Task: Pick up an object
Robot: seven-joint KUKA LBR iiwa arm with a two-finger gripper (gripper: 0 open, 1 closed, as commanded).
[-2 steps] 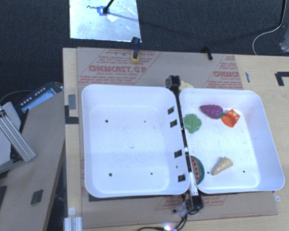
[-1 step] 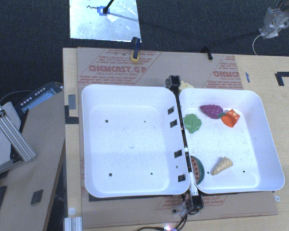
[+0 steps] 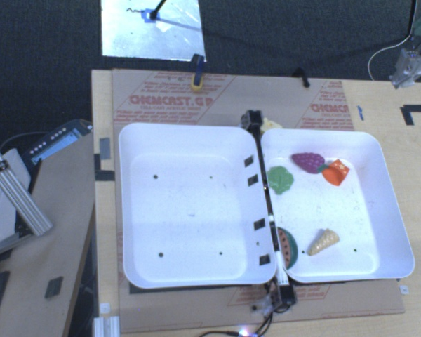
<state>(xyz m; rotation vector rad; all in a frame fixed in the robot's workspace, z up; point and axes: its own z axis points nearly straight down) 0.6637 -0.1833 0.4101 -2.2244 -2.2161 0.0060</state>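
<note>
The right bin holds several toy foods. A purple bunch of grapes lies near its back, touching an orange-red piece on its right. A green leafy item sits close to the bin's left wall. A watermelon slice leans against the front-left corner. A beige cone-shaped item lies to the right of the slice, apart from it. The left bin has only small dark marks on its floor.
Black clips run along the seam between the bins. A pale small object sits just behind the seam. Both bins rest on a cardboard sheet. A shiny plate lies at the back, and a metal rail at the left.
</note>
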